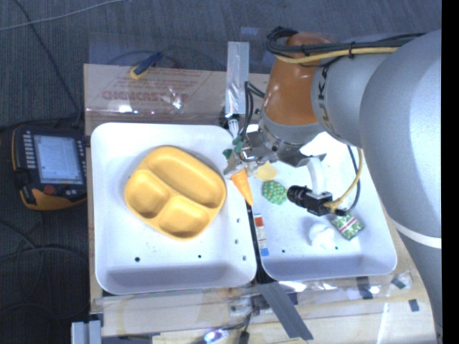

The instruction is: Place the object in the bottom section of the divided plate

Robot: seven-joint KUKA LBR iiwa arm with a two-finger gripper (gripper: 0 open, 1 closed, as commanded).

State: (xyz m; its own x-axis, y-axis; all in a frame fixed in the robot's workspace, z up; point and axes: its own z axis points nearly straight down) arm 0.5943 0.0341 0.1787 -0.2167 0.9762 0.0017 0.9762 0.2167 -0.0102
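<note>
A yellow divided plate (174, 190) lies in the left white bin (115, 256), its two smaller sections towards the lower side. My gripper (240, 163) hangs over the wall between the two bins, just right of the plate's rim. It is shut on the thick end of an orange carrot-shaped piece (242, 186), which points down and to the right across the bins' shared edge. The arm's orange band and grey wrist hide the back of the right bin.
The right bin (358, 264) holds a green spotted ball (273, 191), a small pale yellow piece (267, 171), a white lump (322, 236) and a small green and red can (348, 226). A teach pendant (49, 165) sits left of the bench.
</note>
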